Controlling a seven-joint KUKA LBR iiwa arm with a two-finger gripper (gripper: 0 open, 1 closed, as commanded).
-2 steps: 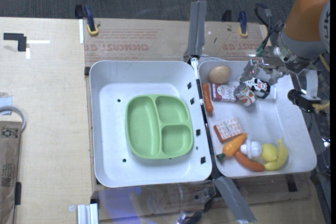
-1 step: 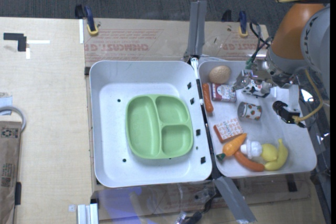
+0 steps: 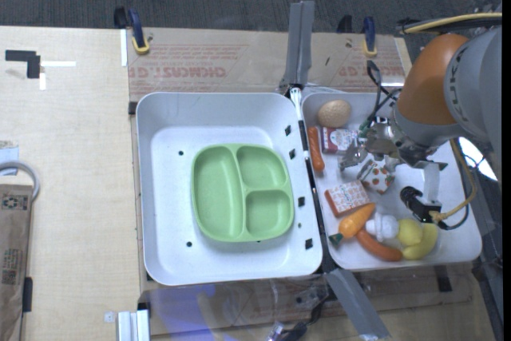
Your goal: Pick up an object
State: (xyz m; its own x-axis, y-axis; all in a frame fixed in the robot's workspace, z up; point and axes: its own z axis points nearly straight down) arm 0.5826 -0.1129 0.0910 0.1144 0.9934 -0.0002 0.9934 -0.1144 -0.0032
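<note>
Gripper (image 3: 361, 160) hangs low at the centre of the right bin (image 3: 471, 239), finger state indeterminate, among toy foods including a strawberry (image 3: 378, 178) just beside it; recommend a straight descent onto one isolated item, clear of the carrot (image 3: 354, 221).

Two bins side by side on bench (image 3: 72, 172). Left bin (image 3: 160, 196): divided tray (image 3: 242, 192) at centre, one long compartment on its left, two smaller on its right. Right bin (image 3: 463, 239): egg-shaped item (image 3: 334, 113) at back; sausage-like item (image 3: 316, 151) along left wall; small carton (image 3: 346, 196) mid-bin; carrot (image 3: 356, 221) just in front of it; another sausage-like item (image 3: 378, 246) at front edge, w/ lemon-like fruit (image 3: 412, 237) to its right (touching or nearly so). Arm (image 3: 447, 92) enters from right, gripper (image 3: 359, 158) over bin's middle, behind carton.
</note>
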